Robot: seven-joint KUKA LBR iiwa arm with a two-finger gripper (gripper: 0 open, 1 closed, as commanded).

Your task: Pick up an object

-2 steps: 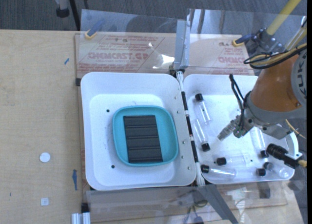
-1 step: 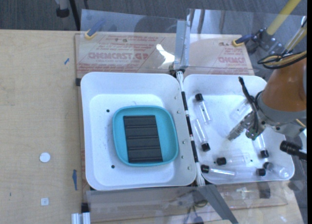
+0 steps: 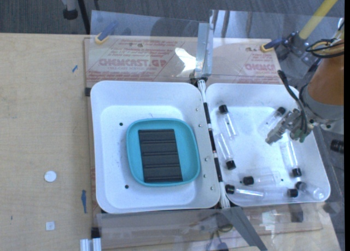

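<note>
Camera view, from above: behind the two bins stand clear panels whose protective film is printed in red with "CHEMCAST GP", legible on the left panel (image 3: 134, 61) and only partly readable on the right panel (image 3: 257, 64). The left bin (image 3: 106, 135) holds one teal tray (image 3: 131, 151) carrying one dark ribbed block (image 3: 159, 155) with four bands. The right bin (image 3: 314, 187) holds clear vials with black caps; about six can be counted, though their transparency makes the tally uncertain. One vial (image 3: 227, 120) lies near the upper left, one (image 3: 224, 151) along the divider, two (image 3: 260, 179) (image 3: 245, 192) near the front edge, one (image 3: 291, 159) toward the right and one (image 3: 303, 190) in the front right corner. The gripper (image 3: 276, 132) hangs low over the right bin's upper right area, its fingers angled down to the left; whether they are parted or closed cannot be told, and no vial is visibly between them. On the wooden bench (image 3: 38, 108), one small white disc (image 3: 50, 176) lies well to the left.
</note>
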